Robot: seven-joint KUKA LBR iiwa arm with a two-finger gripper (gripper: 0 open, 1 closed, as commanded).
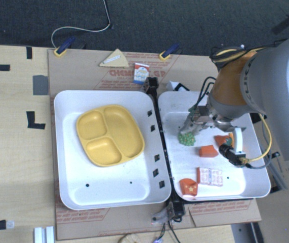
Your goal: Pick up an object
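On the tabletop (12,151) two shallow white bins are set side by side. The left bin (68,186) is occupied by a yellow divided plate (109,134), which is lying flat towards the far side. The loose pieces are all gathered in the right bin (255,186), within easy reach of the arm (245,85) that is brought in from the right.

The pincer (191,130) is lowered over the far-left part of the right bin, directly above a small green object (187,138), and appears to be touching it or nearly so. Whether the pincer is released or clenched cannot be told, since its tip is masked by the wrist and the object itself. No grasp can be confirmed.

The green object is therefore judged to be the chosen target, being the piece nearest the tool. An orange block (208,151) is seen just to its right, a red piece (188,187) and a pink-and-white packet (210,176) are placed nearer the front edge, well apart from it. A small carton (141,73) is left outside the bins, on the far side.
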